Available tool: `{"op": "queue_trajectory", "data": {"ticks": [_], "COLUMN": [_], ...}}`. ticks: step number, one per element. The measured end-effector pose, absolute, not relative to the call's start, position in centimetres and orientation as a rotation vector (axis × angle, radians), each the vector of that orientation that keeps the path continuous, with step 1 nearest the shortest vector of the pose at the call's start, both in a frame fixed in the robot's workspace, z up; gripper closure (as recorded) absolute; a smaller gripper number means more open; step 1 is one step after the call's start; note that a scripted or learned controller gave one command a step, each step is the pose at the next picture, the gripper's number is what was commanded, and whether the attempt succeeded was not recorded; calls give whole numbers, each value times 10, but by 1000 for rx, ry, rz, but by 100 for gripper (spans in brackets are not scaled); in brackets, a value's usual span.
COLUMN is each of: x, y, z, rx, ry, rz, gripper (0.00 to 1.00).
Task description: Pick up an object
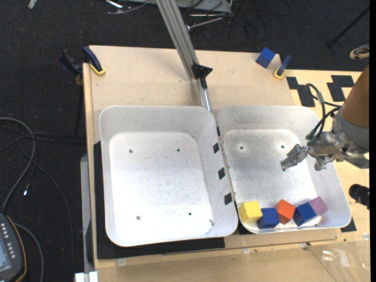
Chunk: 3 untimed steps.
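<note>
Landmark: right bin [329, 175], the white bin nearer the arm; all places below are given relative to it.
Arm: enters over the bin's right rim, wrist above the rim's upper half.
End effector [299, 155]: hangs over the bin's bare middle, right of centre; two fingers [291, 158] show, slanting down and left. Whether they stand wide or narrow cannot be told at this angle; nothing is seen between them.
Task's things: five small blocks in a row along the bin's near wall, touching or almost so. From left: yellow block [250, 210], blue block [269, 217], orange block [285, 210], second blue block [305, 214], purple block [318, 205].
Key relation: the row lies toward the bin's near wall from the end effector, well apart from it; orange sits almost straight below the fingertips in the view, yellow off to the left.
Long axis: the blocks are near-cubic, so none has a marked one; the row itself runs along the near wall.
Look: matt, solid-coloured, sharp-edged; each turned a little differently.
Judgement: crowding against the wall leaves little finger room; yellow, at the row's open end, seems easiest to reach.
Stray block [266, 56]: blue, on the worktop [153, 78] beyond the bin's far rim.
</note>
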<state>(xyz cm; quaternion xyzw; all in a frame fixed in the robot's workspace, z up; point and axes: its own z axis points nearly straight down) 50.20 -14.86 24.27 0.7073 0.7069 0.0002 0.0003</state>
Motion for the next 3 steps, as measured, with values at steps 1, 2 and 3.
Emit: {"op": "queue_trajectory", "data": {"ticks": [1, 2, 3], "x": [515, 558, 509], "y": [-137, -123, -100], "z": [100, 95, 96], "rx": [2226, 2213, 2224], "ry": [2225, 2226, 2220], "rz": [-5, 3, 0], "gripper": [0, 0, 0]}}
